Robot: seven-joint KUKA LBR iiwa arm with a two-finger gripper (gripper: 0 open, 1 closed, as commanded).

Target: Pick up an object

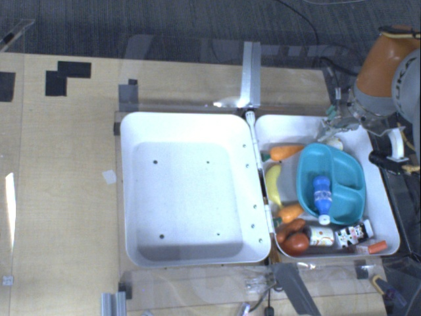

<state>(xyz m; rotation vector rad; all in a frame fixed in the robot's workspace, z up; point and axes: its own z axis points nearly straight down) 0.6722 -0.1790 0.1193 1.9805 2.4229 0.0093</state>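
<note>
The right bin (389,210) holds a heap of objects. A teal divided dish (342,173) lies tilted in its middle, with a small blue bottle (321,195) in it. An orange carrot (286,152) lies at the back left, a yellow banana (272,183) along the left wall, and another orange piece (289,212) below it. A red round fruit (296,243) sits in the front left corner, beside a small labelled bottle (321,237) and dark packets (353,234). My gripper (338,120) hangs over the bin's back edge, above a small white object (334,141) and apart from the dish.
The left bin (184,117) stands beside the right one, with a metal post (250,78) rising behind the wall they share. The arm's orange band (388,58) and grey wrist fill the upper right. Cables run along the right bin's right side.
</note>
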